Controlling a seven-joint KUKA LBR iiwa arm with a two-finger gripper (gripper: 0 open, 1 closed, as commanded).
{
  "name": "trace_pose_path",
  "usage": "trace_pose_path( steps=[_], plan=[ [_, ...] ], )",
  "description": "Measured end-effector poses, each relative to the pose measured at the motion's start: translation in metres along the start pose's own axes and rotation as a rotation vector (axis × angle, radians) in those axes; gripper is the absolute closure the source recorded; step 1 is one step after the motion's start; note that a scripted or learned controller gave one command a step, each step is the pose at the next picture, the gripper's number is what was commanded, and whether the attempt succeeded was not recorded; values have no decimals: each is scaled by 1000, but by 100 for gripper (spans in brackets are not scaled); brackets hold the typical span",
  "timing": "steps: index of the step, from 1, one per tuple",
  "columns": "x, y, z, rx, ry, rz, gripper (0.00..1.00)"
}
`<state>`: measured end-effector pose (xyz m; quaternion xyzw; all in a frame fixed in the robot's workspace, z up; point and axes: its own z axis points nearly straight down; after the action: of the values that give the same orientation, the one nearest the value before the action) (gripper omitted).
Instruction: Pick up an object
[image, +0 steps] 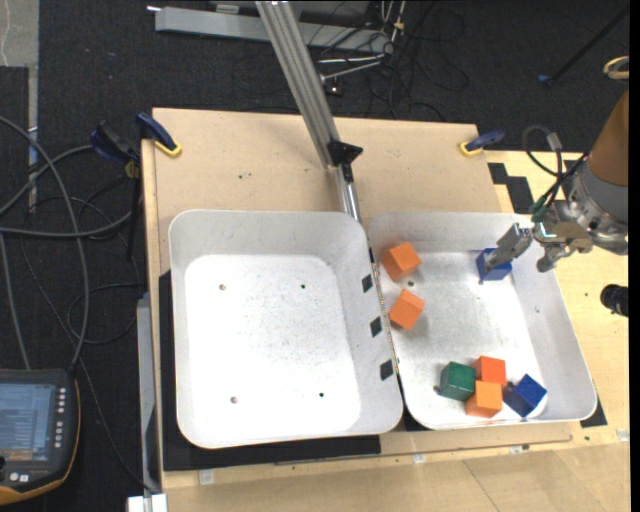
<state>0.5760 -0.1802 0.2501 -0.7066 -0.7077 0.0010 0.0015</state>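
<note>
My gripper (530, 252) hangs over the upper right part of the right bin (560, 330), fingers spread open with nothing between them. A small blue block (493, 264) lies on the bin floor just left of the left fingertip (513, 242), beside it rather than between the fingers. Two orange cubes (401, 260) (406, 309) sit near the bin's left wall. At the bin's front a green cube (458, 381), two orange cubes (491, 369) (485, 398) and a blue cube (524, 394) are huddled together.
The left bin (200, 330) lies beside the right one, their rims meeting in the middle. A slanted metal pole (305, 80) comes down to the bins' shared back corner. Clamps (160, 135) (480, 142) grip the board's far corners.
</note>
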Motion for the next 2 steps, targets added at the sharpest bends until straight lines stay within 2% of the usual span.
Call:
trace_pose_path(
  steps=[1,2],
  plan=[
    [0,1,-2,-4,-1,-1,0],
    [7,-4,44,1,0,1,0]
  ],
)
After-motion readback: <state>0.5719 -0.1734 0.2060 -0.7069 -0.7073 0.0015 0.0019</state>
